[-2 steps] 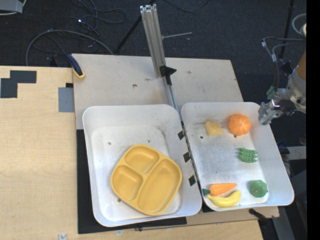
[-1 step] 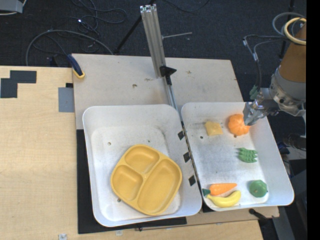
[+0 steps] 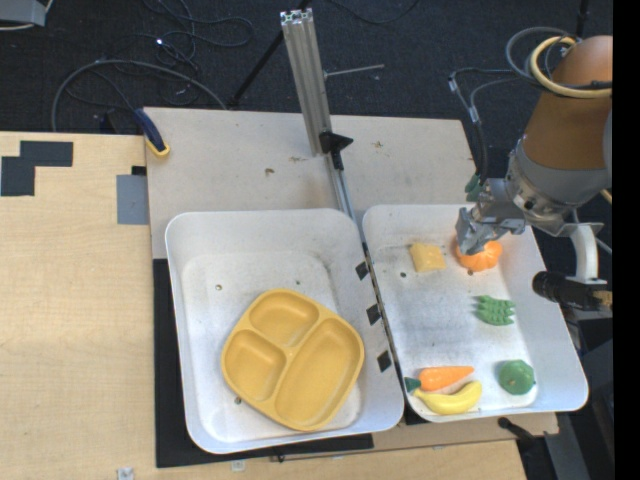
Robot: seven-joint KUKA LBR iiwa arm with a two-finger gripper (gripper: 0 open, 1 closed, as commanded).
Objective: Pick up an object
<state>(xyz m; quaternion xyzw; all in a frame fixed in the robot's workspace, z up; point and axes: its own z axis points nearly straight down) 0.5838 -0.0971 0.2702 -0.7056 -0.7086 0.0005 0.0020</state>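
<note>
The two-finger gripper [image 3: 478, 243] is hovering over a round orange plastic fruit [image 3: 482, 257] at two o'clock; finger state unclear. Probably light, rigid, slippery: grip its widest middle.

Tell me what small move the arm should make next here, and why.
Probably close on the orange fruit and lift a little. The claw is already low over the right bin, right at that fruit's top, so it is the nearest target. The yellow block lies just beside it, apart from the fruit, so a straight lift should clear it. Whether the fruit sits between the claw's tips is not visible.
</note>
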